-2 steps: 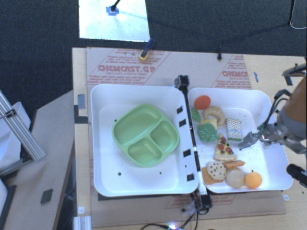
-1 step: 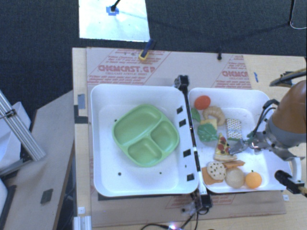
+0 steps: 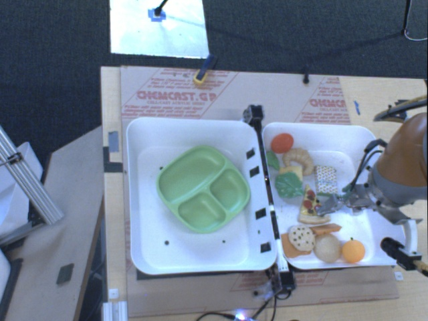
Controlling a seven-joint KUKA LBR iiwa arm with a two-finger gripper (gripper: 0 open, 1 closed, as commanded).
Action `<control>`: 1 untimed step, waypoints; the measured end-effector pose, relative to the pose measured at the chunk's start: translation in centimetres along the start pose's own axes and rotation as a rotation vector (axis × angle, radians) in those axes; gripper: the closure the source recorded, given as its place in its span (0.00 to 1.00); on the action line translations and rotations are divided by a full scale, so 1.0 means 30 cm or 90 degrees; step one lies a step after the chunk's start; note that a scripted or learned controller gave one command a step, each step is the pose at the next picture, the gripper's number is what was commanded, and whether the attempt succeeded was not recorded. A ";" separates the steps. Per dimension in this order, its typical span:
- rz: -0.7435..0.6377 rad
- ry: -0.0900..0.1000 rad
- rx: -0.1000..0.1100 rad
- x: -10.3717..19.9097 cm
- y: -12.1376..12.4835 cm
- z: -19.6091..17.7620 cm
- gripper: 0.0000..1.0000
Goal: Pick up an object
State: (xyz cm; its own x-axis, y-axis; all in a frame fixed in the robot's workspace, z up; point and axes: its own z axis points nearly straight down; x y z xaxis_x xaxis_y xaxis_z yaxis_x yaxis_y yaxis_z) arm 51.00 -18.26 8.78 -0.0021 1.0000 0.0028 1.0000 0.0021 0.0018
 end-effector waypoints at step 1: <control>0.000 -0.002 -0.005 -0.001 0.007 -0.033 1.00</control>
